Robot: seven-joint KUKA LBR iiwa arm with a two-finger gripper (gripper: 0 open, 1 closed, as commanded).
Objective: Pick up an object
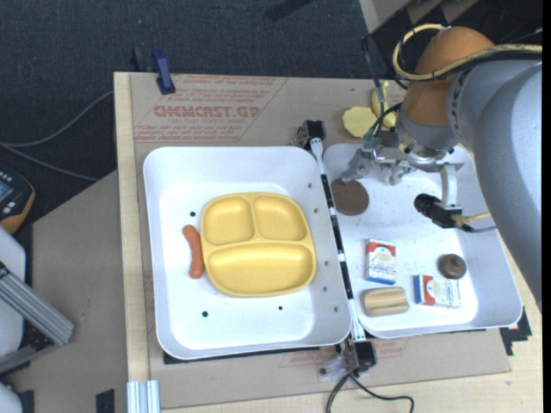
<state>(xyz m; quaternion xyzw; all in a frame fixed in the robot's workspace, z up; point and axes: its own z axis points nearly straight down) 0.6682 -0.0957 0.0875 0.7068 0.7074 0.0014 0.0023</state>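
Objects for picking lie in the right bin [491, 312]: a brown disc [350, 198] at 10 o'clock, a small carton [381, 261] centrally, a bread roll [384, 300] at 6 o'clock, a second carton [436, 291] and a dark round piece [451, 267] at 4 o'clock. My claw [398, 163] hovers at the bin's 12 o'clock edge, just beside the disc; whether it is spread or closed I cannot tell. The left bin [164, 231] holds a yellow divided tray [256, 243] with a sausage [194, 250] at its 9 o'clock.

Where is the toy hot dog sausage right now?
The sausage lies in the left bin, just left of the yellow divided plate.
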